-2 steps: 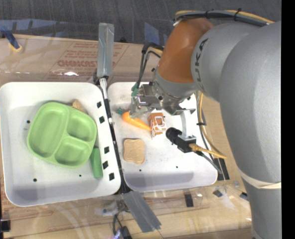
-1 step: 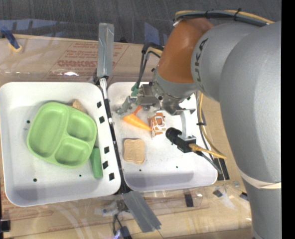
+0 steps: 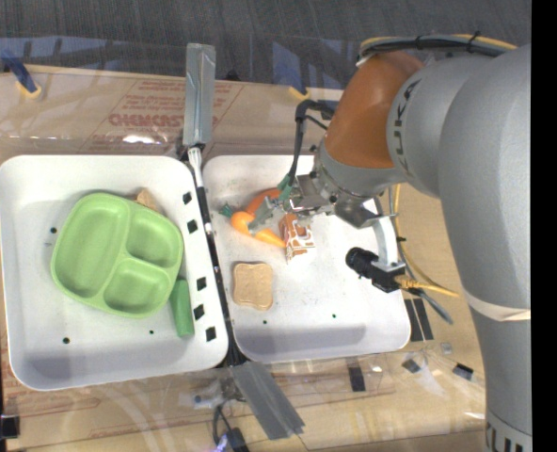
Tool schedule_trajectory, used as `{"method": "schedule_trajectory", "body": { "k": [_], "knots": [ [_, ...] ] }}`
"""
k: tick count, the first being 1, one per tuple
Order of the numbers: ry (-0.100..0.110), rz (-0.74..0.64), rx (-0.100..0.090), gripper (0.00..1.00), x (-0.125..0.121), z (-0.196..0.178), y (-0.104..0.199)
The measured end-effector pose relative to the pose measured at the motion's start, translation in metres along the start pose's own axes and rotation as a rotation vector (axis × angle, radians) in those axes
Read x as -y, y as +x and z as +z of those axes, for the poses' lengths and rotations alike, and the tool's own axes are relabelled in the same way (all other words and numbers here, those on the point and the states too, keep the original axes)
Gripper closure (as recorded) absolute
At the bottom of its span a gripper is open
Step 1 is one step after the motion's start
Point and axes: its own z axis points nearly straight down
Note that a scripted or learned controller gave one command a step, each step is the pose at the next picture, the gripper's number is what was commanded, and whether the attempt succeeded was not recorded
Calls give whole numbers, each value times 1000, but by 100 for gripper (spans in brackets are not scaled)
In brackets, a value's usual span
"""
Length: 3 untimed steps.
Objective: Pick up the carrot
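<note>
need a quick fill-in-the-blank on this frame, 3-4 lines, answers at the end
1. The green divided plate lies in the ____ bin as the camera sees it.
2. The slice of bread lies in the same bin as the ____.
3. The gripper is over the ____ bin, right by the carrot.
4. The band above the arm's wrist is ____.

Answers: left; carrot; right; orange
</note>
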Motion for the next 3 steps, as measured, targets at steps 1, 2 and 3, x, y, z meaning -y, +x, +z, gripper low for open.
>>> {"method": "schedule_trajectory", "body": {
  "k": [1, 2, 3],
  "knots": [
    [-33, 399, 2, 0, -45, 68, -37],
    [-50, 447, 5, 0, 7, 80, -37],
    [-47, 446, 7, 100, 7, 70, -39]
  ]
}}
